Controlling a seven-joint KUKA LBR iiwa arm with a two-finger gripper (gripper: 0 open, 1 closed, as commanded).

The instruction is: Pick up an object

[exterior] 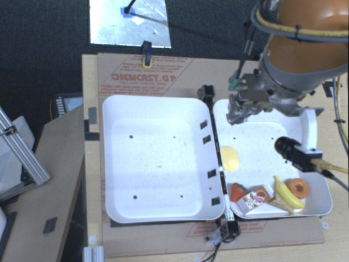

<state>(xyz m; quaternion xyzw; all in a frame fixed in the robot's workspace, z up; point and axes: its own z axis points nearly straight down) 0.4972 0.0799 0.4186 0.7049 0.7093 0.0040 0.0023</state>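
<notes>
The gripper [240,115] is poised above the right bin [313,125] (finger state cannot be told). 1 banana [287,193], likely light and smooth, is best pinched mid-length.

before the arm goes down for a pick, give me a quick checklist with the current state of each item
1. Pickable things in the right bin: ok, a yellow disc, banana, orange ring, small carton and red piece.
2. Gripper over the right bin: ok, near its far left corner.
3. Gripper directly above a target: not ok, the things lie nearer the front.
4. Gripper free of any load: cannot tell.
5. Target separated from neighbours: ok for the yellow disc; the front ones are crowded.
</notes>
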